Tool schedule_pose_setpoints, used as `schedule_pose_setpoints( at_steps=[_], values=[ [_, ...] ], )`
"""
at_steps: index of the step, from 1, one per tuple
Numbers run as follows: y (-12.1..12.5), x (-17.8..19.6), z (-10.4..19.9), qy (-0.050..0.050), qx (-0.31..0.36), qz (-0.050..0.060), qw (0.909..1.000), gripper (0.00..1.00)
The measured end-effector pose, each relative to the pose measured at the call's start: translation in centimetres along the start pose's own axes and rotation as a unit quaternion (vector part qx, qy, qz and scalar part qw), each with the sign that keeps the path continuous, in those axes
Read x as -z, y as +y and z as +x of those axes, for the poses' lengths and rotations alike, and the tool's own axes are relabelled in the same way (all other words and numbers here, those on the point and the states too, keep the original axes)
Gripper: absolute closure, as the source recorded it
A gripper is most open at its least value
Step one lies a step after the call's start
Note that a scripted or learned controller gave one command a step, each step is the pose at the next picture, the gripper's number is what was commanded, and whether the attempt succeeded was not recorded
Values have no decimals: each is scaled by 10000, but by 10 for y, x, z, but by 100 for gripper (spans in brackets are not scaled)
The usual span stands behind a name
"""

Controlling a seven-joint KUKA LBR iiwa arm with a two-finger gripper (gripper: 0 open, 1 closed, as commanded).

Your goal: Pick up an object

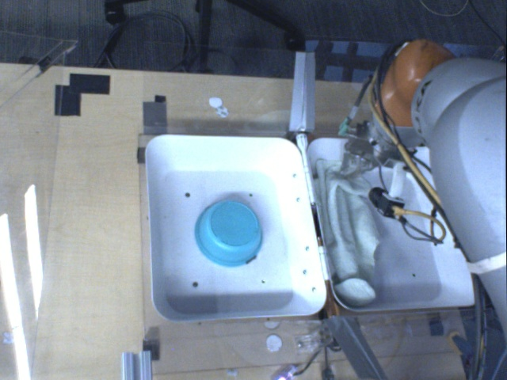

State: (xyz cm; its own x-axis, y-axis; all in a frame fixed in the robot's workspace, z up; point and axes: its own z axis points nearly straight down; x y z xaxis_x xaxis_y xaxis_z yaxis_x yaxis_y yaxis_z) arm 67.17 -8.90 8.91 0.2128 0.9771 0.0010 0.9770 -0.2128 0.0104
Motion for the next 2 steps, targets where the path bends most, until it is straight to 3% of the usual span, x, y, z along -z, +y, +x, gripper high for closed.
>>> schedule_pose_setpoints(
  at_steps=[1,2],
  values=[
    [-12,97,51,0,261,24,9997,100],
    [-23,96,100,2,394,36,9992,100]
  ],
)
